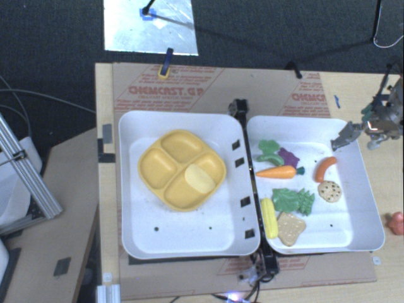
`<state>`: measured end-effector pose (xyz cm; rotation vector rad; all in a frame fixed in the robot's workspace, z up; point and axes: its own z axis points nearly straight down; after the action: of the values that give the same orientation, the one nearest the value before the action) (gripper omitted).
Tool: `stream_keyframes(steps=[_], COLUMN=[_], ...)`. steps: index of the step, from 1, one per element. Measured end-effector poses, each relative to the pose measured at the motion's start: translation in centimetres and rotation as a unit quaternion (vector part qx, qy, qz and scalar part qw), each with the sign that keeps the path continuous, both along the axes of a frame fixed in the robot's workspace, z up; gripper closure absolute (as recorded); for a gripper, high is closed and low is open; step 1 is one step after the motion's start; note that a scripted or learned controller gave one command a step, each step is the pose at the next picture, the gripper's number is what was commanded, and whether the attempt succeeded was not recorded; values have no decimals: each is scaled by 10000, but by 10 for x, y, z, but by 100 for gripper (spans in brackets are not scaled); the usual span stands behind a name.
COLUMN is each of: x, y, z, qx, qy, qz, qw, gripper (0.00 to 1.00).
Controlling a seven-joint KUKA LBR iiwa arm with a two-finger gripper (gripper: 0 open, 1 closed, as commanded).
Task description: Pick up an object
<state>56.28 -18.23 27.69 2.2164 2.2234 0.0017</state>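
Two white bins are set side by side on the bench. In the left bin [136, 232] a yellow divided plate [182, 169] is placed near the centre, with a pale yellow piece [199, 179] in its near-right compartment. In the right bin [363, 219] toy foods are gathered: a carrot [276, 172] toward the left wall, broccoli [269, 149] and a purple piece [289, 156] behind it, a sausage [325, 167] and a cookie [329, 191] toward the right wall, lettuce [294, 201], corn [269, 218] and toast [291, 228] near the front edge. The gripper [344, 137] is seen over the right bin's far-right corner; nothing is seen held, and how far the claw is open cannot be told.
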Motion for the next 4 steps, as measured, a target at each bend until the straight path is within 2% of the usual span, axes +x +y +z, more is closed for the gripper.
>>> stream_keyframes(steps=[1, 2, 3, 4], x=[5, -37, -34, -44], y=[33, 64, 62, 94], z=[-170, -192, -180, -193], qx=[25, 6, -2, 7], qy=[64, -10, -33, 2], qz=[20, -18, -14, 10], qw=[10000, 10000, 10000, 10000], gripper=[0, 0, 100, 100])
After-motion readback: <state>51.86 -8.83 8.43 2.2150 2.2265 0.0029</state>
